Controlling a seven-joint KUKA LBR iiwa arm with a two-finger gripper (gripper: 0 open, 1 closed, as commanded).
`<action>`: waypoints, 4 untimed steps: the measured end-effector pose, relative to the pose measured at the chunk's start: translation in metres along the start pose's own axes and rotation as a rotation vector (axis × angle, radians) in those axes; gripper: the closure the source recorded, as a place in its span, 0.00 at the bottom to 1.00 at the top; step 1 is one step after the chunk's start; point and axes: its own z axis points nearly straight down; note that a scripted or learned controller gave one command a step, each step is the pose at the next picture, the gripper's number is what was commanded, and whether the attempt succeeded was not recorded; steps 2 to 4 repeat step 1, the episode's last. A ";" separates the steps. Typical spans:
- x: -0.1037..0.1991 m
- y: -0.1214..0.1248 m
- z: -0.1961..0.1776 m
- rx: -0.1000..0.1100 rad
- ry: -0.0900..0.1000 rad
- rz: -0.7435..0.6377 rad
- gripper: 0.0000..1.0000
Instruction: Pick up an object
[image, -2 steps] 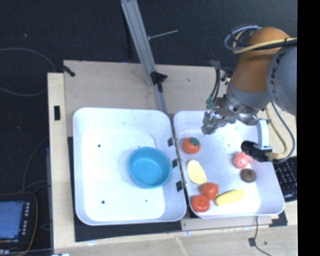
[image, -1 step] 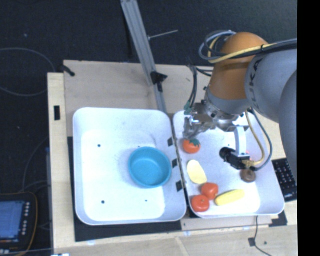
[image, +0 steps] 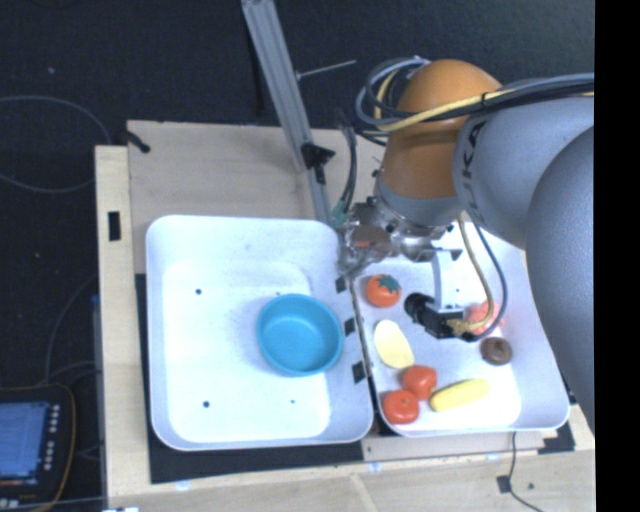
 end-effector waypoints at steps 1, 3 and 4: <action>0.053 -0.011 0.011 0.005 -0.001 0.000 1.00; 0.053 -0.011 0.011 0.005 -0.001 0.000 1.00; 0.053 -0.011 0.011 0.005 -0.001 0.000 1.00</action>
